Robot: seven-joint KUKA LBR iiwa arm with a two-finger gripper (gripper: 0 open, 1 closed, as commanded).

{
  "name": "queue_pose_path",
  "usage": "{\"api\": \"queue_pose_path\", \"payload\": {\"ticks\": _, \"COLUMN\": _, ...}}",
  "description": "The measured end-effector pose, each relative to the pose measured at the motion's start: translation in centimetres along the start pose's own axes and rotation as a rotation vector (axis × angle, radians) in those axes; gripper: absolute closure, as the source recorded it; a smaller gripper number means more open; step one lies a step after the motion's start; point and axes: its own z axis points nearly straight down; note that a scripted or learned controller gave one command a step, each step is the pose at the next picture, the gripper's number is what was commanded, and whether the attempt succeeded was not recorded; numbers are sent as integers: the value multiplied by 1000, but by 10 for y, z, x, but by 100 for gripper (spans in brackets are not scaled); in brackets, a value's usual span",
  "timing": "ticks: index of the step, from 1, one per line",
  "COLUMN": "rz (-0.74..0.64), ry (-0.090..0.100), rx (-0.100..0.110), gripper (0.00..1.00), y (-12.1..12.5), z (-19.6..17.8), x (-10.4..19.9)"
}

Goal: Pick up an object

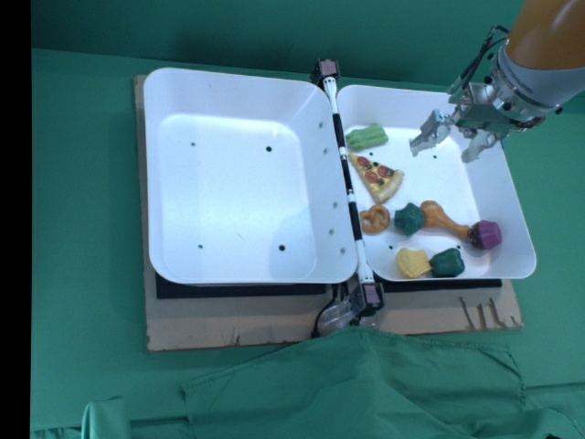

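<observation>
Reaching in from the right, the grey arm with its orange band (548, 12) carries the gripper (453, 142) above the upper part of the right bin (512, 208). The two fingers (426, 135) are spread apart with nothing between them; one points toward the bin's middle, the other (479, 144) lies nearer the bin's right wall.

All the small toys lie in the right bin, apart from the gripper:
- a light green piece (366, 137) near the upper left corner, just beside the divider;
- a pizza slice (377, 176) below it, its tip toward the lower right;
- a pretzel (374, 218) close to the left wall;
- a dark teal piece (409, 219) just right of the pretzel;
- a tan drumstick (445, 220) touching or nearly touching the teal piece, slanting down to the right;
- a purple piece (486, 235) at the drumstick's lower end;
- a yellow piece (412, 262) and a dark green piece (447, 262) side by side near the lower wall.

The left bin (174, 108) shows a bare white floor with a few small dark holes. A black-and-white rod (345, 176) runs along the seam between the bins. Both bins rest on a cardboard sheet (183, 332) on the green bench (82, 199); a fold of green cloth (366, 382) lies at the bottom.
</observation>
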Motion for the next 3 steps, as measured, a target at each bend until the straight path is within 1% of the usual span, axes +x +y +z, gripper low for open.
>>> {"api": "queue_pose_path", "payload": {"ticks": 1, "rz": 2, "ry": 2, "rx": 9, "gripper": 0, "y": -40, "z": 65, "x": 14}}
{"api": "queue_pose_path", "payload": {"ticks": 2, "rz": 9, "ry": 1, "rx": 11, "gripper": 0, "y": -85, "z": 141, "x": -44}}
{"api": "queue_pose_path", "payload": {"ticks": 3, "rz": -1, "ry": -3, "rx": -5, "gripper": 0, "y": -29, "z": 154, "x": -56}}
